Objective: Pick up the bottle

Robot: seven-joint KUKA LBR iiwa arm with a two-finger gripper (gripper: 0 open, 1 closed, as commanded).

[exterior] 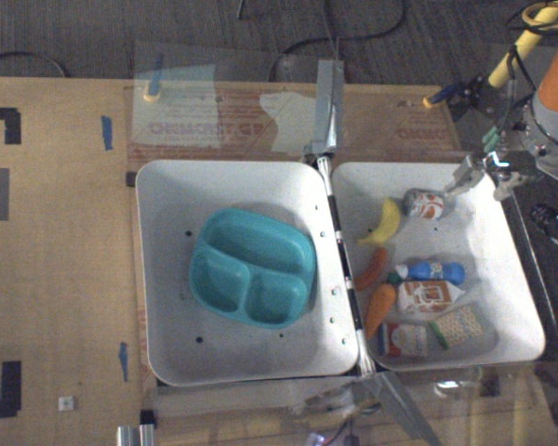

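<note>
The bottle [432, 271] is blue with a white cap and lies on its side in the middle of the right bin [511, 277]. My gripper [481, 174] hangs over that bin's far right corner, well above and to the right of the bottle. Its fingers [462, 176] stand apart with nothing between them. One fingertip is close to a small can [425, 204] lying just left of it.
Around the bottle lie a banana [383, 223], a red pepper [370, 268], a carrot [378, 308], a small carton [429, 297], a red packet [405, 339] and a tan block [458, 326]. The left bin [167, 203] holds a teal divided plate [251, 268].
</note>
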